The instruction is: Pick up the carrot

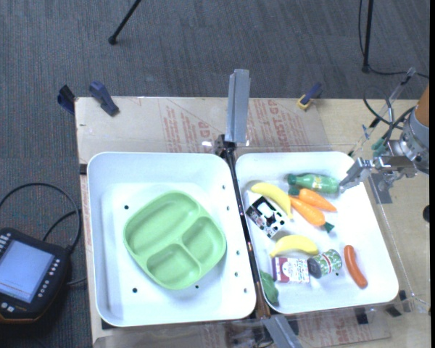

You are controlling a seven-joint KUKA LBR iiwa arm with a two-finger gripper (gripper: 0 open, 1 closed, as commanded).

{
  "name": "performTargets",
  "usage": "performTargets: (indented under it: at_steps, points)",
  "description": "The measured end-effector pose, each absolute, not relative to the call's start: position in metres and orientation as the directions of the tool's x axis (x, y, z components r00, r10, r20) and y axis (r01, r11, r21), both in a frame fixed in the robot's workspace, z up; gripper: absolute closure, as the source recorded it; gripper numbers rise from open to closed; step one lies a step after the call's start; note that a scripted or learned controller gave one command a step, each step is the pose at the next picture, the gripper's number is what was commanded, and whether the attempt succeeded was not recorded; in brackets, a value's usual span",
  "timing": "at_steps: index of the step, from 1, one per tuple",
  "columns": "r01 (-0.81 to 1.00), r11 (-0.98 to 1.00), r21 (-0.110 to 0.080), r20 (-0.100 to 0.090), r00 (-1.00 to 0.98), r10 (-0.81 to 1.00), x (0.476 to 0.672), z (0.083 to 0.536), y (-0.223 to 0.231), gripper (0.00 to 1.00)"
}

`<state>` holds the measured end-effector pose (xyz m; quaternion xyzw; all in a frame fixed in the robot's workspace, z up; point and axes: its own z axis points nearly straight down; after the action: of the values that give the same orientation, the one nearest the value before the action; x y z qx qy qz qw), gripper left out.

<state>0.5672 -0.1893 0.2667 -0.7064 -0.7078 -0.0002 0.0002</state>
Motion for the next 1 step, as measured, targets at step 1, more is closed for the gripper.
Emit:
performTargets:
  at_steps: [1]
  points:
    - [1.0,0.022,0.0,0.001,-0.022,1.0,0.6455,0.0882,-0.1849,0.0]
